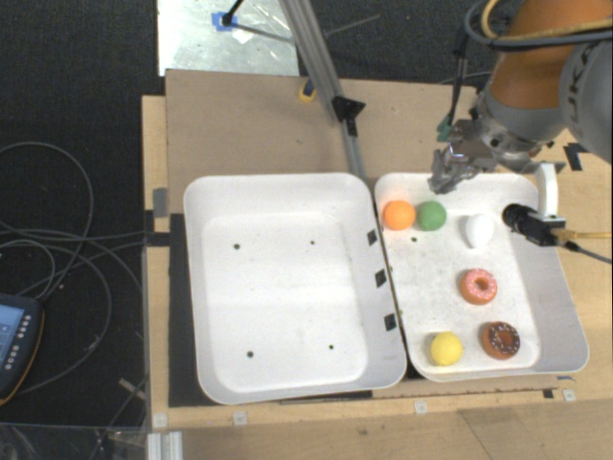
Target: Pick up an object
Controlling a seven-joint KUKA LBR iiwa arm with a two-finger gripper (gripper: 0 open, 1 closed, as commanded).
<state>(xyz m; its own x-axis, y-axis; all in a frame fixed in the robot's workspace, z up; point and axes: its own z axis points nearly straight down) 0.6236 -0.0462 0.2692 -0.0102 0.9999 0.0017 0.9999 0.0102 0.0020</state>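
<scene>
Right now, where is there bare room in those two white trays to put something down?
The left bin is open floor from wall to wall. In the right bin, a bare strip runs between the pink donut and the inner wall. It is crowded at the far end, where the gripper hangs by the orange ball and green ball.

Dark carpet floor; wooden bench; loose black cables at left; grey tripod leg; pale bright floor patch at top.
</scene>
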